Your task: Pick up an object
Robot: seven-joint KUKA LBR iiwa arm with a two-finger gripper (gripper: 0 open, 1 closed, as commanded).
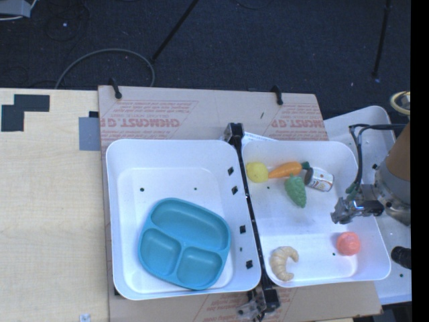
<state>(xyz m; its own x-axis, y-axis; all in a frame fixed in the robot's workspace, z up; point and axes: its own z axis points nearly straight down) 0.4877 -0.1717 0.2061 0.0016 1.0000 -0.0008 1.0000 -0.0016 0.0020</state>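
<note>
Orange carrot (285, 170) lying lengthwise left to right, tip toward the yellow lemon (257, 172), in the right bin (367, 274). Gripper (343, 212) right of that lemon, above the pink ball (348, 243); fingers' spread impossible to tell, nothing visibly held.

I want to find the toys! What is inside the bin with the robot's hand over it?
In the right bin: a yellow lemon, carrot, green vegetable, small can, croissant and pinkish ball. The hand covers a small patch.
</note>
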